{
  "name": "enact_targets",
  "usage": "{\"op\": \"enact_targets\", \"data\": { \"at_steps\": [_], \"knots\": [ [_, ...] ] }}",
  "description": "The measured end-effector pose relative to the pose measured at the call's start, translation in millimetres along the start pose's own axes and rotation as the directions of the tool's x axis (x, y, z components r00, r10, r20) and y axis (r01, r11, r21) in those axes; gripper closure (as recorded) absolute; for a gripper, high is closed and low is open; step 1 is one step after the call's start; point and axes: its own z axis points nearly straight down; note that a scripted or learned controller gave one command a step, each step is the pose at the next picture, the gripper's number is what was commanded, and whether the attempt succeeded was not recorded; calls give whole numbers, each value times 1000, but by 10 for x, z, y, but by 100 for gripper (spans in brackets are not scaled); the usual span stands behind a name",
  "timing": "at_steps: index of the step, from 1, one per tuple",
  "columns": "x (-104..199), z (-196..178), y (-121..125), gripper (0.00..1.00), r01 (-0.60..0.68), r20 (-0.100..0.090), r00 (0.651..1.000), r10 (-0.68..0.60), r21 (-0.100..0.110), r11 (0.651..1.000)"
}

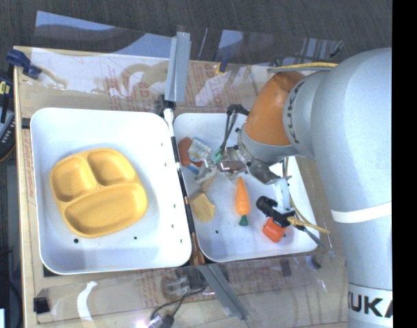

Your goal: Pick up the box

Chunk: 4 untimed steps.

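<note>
The main risk sits right at the gripper: it hangs low in the upper left part of the right bin, in a tight cluster of things, and a grab here could easily close on the wrong one or on nothing. The box, a small pale packet with blue and green print, lies just up and left of the gripper, close against a reddish-brown round thing and near the wall shared with the left bin. A closing move that comes in slightly off could nudge the box against that wall, tip it, or pinch the round thing along with it. The box also looks small and light, so I judge that it may slide away instead of seating.

Whether the gripper is open or closed cannot be told from here; the wrist and its fittings hide its tip, and nothing can be seen held in it. It seems to be just beside the box, but contact is unclear.

Further out, a tan wedge lies below the gripper near the same wall, a carrot lies to its lower right, and an orange-red block sits nearer the bin's lower right corner. The left bin holds a yellow divided plate, well apart from the work.
</note>
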Motion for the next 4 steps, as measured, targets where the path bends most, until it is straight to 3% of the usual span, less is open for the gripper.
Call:
{"op": "enact_targets", "data": {
  "at_steps": [1, 2, 3, 4],
  "knots": [
    [10, -149, 651, 0, 117, 0, 993, -117, -5, 993],
    [179, -79, 747, 0, 34, 17, 999, -34, -1, 999],
    [272, -208, 802, 100, 47, 6, 999, -47, -13, 999],
    [274, -208, 803, 0, 47, 6, 999, -47, -13, 999]
  ]
}}
